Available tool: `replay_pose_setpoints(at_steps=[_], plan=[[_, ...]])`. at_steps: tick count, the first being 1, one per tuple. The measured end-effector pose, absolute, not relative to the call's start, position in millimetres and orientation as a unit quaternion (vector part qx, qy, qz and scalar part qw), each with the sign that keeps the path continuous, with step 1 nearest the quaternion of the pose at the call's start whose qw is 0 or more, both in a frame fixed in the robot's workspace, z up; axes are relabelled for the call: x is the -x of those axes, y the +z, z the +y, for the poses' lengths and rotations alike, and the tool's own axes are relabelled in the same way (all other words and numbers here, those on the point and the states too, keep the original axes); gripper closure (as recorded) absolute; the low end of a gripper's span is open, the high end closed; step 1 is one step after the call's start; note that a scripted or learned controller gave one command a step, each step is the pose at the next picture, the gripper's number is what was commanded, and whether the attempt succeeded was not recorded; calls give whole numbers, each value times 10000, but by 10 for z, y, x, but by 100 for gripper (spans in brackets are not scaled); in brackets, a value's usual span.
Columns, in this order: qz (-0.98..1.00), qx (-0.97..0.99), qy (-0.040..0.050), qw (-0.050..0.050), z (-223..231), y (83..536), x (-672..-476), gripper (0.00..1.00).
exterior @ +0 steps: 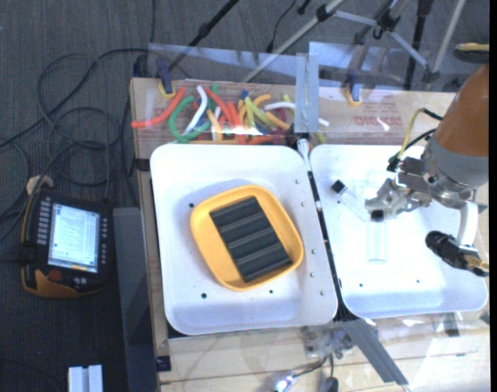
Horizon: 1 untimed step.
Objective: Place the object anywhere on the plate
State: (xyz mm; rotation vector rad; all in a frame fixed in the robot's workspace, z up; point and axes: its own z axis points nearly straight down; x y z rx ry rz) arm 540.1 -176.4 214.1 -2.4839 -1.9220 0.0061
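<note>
A yellow plate (206, 233) lies tilted in the middle of the left bin (170, 300). A dark grey ridged block (250, 239) rests on it and covers most of its middle. My gripper (384, 200) hangs over the upper middle of the right bin (411, 296), well to the right of the plate and apart from it. A small clear piece (377, 242) lies on the bin floor just below the gripper. A small black bit (338, 186) sits to the gripper's left. I see nothing held in the gripper.
Coloured flexible tubes (219, 113) lie heaped behind the left bin. A clear upright panel (307, 96) stands at the back between the bins. A black cylinder (446, 247) hangs off the arm at the right. A teach pendant (64, 235) lies on the floor at left.
</note>
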Motion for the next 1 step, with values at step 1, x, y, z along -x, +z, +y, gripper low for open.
replay_pose_setpoints(at_steps=[1], plan=[[-6120,7909,19,3,-1764,2142,-5402,0]])
